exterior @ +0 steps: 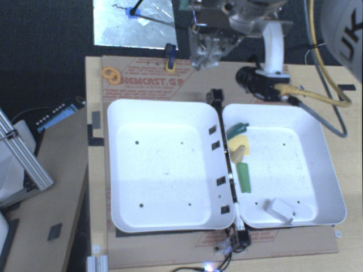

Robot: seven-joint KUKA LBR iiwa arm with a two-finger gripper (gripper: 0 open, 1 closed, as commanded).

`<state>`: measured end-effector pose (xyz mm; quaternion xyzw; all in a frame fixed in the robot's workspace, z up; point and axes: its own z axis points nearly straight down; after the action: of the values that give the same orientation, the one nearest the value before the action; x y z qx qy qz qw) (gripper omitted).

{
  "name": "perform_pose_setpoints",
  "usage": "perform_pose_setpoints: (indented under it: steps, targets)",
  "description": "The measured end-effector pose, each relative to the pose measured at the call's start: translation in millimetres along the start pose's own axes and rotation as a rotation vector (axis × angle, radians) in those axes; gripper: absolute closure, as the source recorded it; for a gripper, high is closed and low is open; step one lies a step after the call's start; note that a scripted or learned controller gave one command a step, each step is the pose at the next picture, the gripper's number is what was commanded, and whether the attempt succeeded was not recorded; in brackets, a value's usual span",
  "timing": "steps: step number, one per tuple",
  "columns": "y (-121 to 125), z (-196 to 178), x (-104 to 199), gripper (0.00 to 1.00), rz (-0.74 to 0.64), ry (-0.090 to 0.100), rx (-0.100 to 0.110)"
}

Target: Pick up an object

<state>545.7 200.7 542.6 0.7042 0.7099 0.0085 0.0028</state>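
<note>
My gripper (205,54) hangs high above the back edge of the bench, behind both bins, with nothing visibly held. In the right bin (317,146), along its left wall, lie a small dark green piece (237,130), a yellow piece (238,144), a tan ridged piece (239,152) and a green bar (243,177). A white block (279,209) rests near the front edge of that bin.
The left bin (164,163) sits beside the right one, joined by a black hinge strip (218,146). An orange ring (111,75) and a yellow-blue clamp (170,58) sit on the cardboard behind the bins. A metal plate (133,13) lies at the back.
</note>
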Motion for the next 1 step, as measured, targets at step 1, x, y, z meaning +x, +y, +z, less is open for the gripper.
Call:
perform_pose_setpoints:
  steps: [1]
  targets:
    - [-62.2, 6.5, 36.7, 1.0, -0.003, -0.005, 0.016]
